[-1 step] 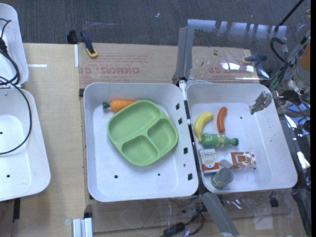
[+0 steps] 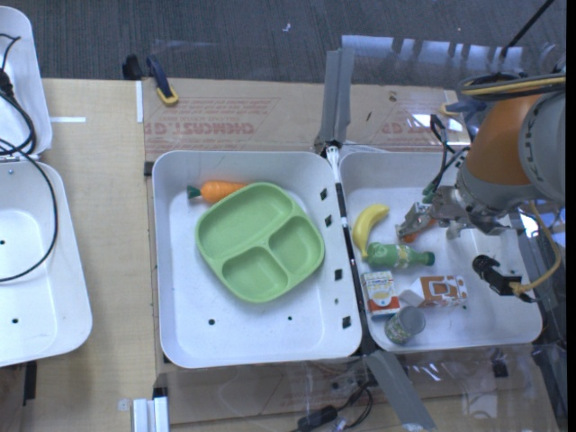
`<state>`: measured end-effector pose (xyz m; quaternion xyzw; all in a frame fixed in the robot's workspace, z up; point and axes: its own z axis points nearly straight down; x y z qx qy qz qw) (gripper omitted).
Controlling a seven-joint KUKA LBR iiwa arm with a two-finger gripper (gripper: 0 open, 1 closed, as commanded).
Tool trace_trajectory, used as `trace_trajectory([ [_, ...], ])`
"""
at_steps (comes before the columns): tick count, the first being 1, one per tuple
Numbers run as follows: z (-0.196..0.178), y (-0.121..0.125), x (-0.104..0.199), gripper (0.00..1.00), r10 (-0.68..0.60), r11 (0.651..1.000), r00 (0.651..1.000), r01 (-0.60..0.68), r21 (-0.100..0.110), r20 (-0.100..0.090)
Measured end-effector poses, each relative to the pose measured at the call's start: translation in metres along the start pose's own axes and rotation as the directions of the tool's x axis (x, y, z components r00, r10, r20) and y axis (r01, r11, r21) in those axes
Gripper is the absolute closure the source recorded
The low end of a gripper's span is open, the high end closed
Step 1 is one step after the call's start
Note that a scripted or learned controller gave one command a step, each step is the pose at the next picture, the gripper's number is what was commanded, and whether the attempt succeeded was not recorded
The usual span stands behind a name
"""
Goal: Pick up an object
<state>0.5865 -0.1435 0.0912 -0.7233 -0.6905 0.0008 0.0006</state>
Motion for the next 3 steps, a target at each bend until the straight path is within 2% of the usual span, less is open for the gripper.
trace_trajectory([
  [1,-0.001,0.062,0.044,0.0,-0.008,1.0,1.0,0.008,-0.002,0.001],
  [2,-0.001,0.014,0.009,0.0,0.03,1.0,1.0,-0.03,-0.001,0.001],
  [3,-0.01,0.014,0.008,1.0,0.032,0.999,0.999,-0.032,-0.001,0.001],
])
